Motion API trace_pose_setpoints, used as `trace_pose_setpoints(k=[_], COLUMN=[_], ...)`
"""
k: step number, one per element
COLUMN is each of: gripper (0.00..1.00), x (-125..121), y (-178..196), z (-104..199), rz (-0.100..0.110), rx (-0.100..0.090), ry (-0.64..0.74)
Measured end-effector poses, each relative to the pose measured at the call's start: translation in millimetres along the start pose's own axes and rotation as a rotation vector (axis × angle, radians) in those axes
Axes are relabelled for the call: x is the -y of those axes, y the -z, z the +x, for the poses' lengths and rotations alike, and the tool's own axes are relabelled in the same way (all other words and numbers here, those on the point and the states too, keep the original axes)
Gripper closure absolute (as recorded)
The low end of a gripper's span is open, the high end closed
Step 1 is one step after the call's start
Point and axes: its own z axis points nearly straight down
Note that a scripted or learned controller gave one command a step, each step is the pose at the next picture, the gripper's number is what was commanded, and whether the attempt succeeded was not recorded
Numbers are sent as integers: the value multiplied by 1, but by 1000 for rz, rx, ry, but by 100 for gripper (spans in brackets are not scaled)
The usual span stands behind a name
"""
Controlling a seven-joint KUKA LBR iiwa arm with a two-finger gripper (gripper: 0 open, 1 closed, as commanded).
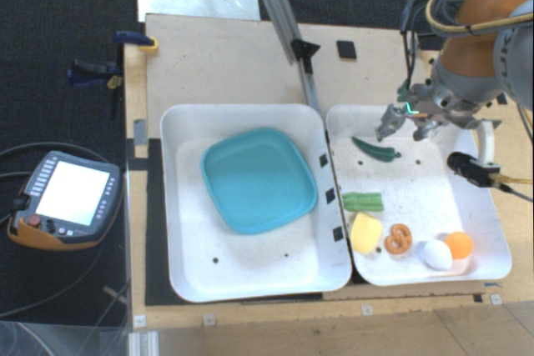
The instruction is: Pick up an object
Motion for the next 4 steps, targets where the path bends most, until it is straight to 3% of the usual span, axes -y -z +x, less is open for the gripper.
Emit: trace_pose_setpoints(k=[1,3,4], gripper=[0,0,0], x=[0,-4,-4], y=[0,-96,-111], z=[0,11,11], rz=[0,2,1], rx=[0,0,0], ry=[0,0,0])
